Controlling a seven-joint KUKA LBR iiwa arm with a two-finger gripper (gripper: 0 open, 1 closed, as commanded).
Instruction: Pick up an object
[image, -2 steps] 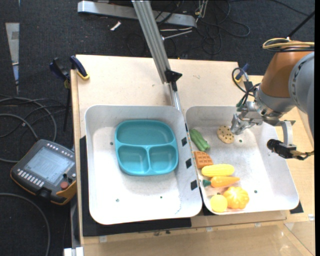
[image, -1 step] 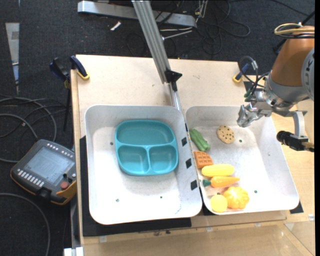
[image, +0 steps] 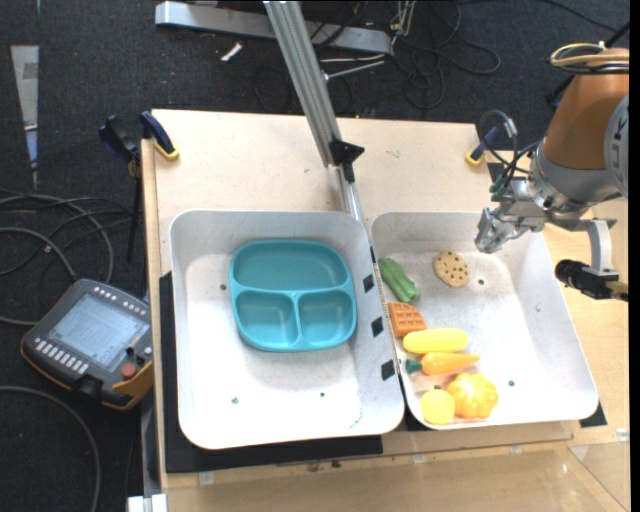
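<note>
Cookie (image: 451, 268): lay in the right bin (image: 540, 300), near its back wall, apart from the other food.
Gripper (image: 490, 238): hung over the right bin's back edge, just right of the cookie; nothing seen in it, its opening could not be told.
Other food: green pepper (image: 398, 279), waffle (image: 407, 320), corn (image: 435, 341), carrot (image: 446, 363), lemon (image: 438, 406), yellow pepper (image: 473, 394) along the left side.
Left bin (image: 200, 330): held a teal divided plate (image: 293, 294).

Toy foods (image: 436, 360) are crowding the right bin's (image: 560, 330) left side; its right half is lying open; a cookie (image: 451, 268) is sitting apart.
</note>
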